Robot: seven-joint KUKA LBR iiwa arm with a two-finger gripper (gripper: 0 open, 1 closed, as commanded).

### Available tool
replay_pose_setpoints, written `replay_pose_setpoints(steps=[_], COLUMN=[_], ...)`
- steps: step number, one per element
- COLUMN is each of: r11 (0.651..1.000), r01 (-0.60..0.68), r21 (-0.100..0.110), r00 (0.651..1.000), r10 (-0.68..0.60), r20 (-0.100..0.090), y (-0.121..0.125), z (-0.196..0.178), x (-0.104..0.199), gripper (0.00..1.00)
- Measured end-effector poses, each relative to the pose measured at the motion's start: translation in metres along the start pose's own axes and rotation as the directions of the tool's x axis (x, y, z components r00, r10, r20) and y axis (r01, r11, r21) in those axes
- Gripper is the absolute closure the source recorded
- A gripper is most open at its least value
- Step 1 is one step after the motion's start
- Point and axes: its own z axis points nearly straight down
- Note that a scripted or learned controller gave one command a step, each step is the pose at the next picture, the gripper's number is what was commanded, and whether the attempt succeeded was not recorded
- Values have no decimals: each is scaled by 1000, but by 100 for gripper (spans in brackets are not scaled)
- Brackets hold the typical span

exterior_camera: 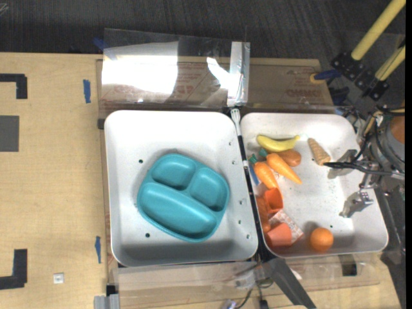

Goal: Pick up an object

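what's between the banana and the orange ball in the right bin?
Camera view: mostly bare white bin floor separates the banana from the orange ball. The carrots lie just left of that line, under the banana.

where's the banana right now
The banana lies in the right bin, near its back left corner, just above the carrots and left of the tan cone.

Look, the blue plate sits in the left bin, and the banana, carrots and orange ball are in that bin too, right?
Not quite. The blue plate does sit in the left bin, but the banana, carrots and orange ball are in the right bin, not with the plate. The camera view shows this.
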Motion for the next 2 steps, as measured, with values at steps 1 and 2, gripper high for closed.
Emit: replay_pose_setpoints(steps=[1,2], r11=[993,996], r01=[120,89], r21=[-6,-1], r00=[993,996], r10=[-120,-89], r20=[-8,6], y=[39,91], z=[82,110], x=[-27,-128], gripper=[0,0])
